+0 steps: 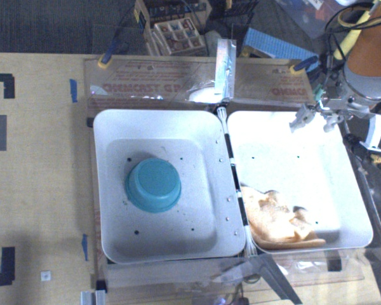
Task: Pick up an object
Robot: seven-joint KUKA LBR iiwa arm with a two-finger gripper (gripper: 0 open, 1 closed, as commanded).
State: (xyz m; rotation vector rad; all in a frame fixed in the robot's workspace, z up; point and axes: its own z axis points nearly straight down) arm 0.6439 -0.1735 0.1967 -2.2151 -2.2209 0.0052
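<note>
Harsh glare on right bin [343, 170], soft focus

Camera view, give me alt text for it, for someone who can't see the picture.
Seen from above, two shallow white bins sit side by side: the left bin holds a teal bowl turned upside down, and the right bin holds a crumpled tan cloth in its near-left corner. The grey arm's gripper hangs open over the right bin's far-right corner, holding nothing.

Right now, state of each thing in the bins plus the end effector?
Teal bowl: upside down, alone in the left bin, untouched.
Tan cloth: crumpled, lying in the right bin's near corner against the divider side.
End effector: over the right bin's far right edge, fingers spread, nothing between them.
</note>
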